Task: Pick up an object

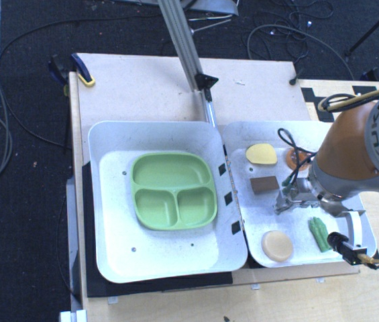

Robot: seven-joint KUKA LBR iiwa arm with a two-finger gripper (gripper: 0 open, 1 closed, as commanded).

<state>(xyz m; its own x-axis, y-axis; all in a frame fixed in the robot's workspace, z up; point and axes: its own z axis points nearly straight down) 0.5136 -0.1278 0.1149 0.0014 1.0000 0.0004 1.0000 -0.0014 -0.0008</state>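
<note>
White bins — two of them — sit side by side on the bench. The left bin holds one green tray with three compartments, lying flat near the middle.

The right bin holds several small things, one of each: a yellow piece near the top, a brown block just below it, a round cream disc near the front edge, and a green piece to the right of the disc. One orange thing lies beside the yellow piece; a black cable crosses it and the arm cuts off its right side, so its shape is hard to tell.

The gripper is low in the right bin, between the brown block and the green piece, well above the disc in the view. Its metal tips look close to each other, but they are small and blurred, and I cannot tell if they are apart or pressed together. Nothing can be seen between them. The tips are just beside the brown block; whether they touch it is not clear.

The arm — grey with an orange band — comes in from the right and covers the right part of the bin. Its far side is cut off by the frame.
</note>
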